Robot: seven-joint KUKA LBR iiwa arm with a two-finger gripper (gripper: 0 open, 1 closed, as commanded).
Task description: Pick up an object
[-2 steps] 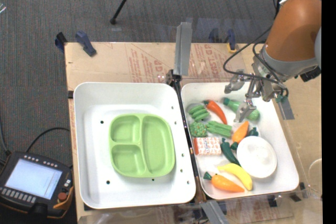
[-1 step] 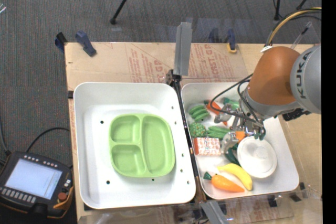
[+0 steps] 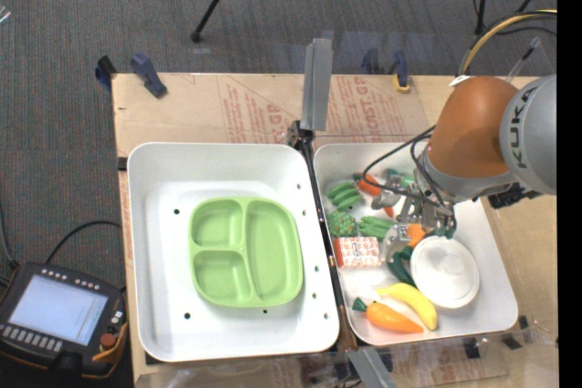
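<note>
Metal gripper [image 3: 406, 215] over right bin [image 3: 503, 273], grip impossible to tell amid glossy plastic food. At 5 o'clock, round white bowl [image 3: 445, 273]; curved yellow banana [image 3: 411, 302] beyond.

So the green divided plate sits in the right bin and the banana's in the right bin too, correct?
Not quite. The camera view shows the green plate in the left bin. The banana is in the right bin, as you said.

Table [image 3: 227, 109]: brown board top with red printed lettering, clamped at the rear edge by a blue clamp [image 3: 147, 74] at the left and further clamps [image 3: 400, 73] toward the right. Two shallow white bins rest directly on it, touching side by side: left bin [image 3: 155, 195], right bin [image 3: 496, 286].
</note>
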